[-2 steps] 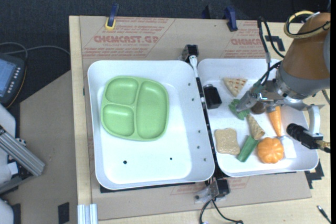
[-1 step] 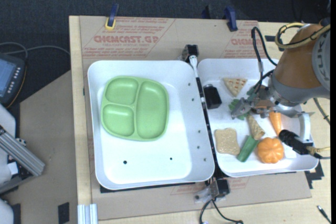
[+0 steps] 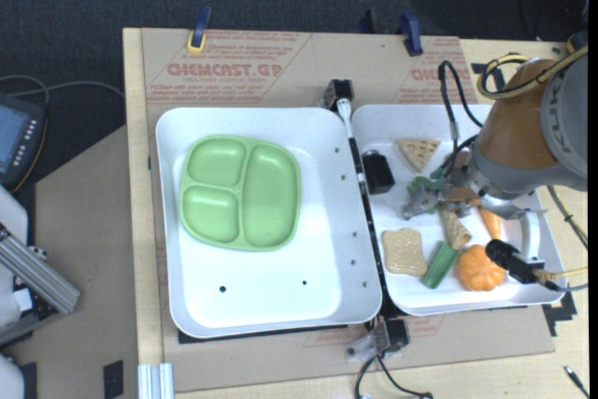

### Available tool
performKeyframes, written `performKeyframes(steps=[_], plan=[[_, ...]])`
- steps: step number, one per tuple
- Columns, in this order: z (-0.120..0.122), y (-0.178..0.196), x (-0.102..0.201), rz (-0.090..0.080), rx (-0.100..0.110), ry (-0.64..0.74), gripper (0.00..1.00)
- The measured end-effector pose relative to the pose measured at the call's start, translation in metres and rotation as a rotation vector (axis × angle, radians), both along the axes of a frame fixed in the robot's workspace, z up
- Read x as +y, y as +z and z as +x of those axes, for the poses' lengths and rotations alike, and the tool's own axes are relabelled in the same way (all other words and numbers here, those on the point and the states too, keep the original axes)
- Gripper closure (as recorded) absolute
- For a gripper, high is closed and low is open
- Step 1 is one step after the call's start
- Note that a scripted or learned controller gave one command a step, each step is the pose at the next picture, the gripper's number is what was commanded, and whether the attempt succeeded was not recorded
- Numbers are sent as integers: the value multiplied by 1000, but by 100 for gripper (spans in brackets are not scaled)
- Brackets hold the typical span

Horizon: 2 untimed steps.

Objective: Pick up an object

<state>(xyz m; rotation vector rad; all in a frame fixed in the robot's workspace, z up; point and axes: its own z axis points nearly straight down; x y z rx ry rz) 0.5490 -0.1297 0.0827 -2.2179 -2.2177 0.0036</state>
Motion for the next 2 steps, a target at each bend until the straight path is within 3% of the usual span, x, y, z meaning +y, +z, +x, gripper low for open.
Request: performKeyframes(steps=[1, 2], plan=[[1, 12, -1, -2, -5, -1, 100], [9, 65, 7, -4, -12, 2, 100]])
